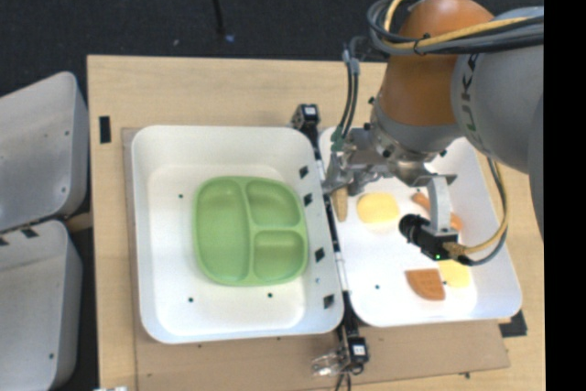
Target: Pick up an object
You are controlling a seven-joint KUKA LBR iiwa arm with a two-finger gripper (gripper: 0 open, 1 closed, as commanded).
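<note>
My gripper [362, 169] hangs under the grey wrist with its orange band [430, 69], low over the left part of the right bin [494, 288]. Just below it lies a round yellow piece [377, 208]. A thin tan stick [341, 204] lies beside the bin's left wall. An orange-brown wedge [426, 284] and a small yellow piece [457, 276] sit near the bin's front. Small orange bits [422, 200] show partly behind a black unit [427, 238] mounted on the wrist. I see no object lifted.
The left bin [165, 307] holds a green compartment tray [249, 229]. Black clips run along the divider between the bins [328, 243]. Cables [352, 96] hang from the arm. The wooden bench edge [110, 96] surrounds both bins.
</note>
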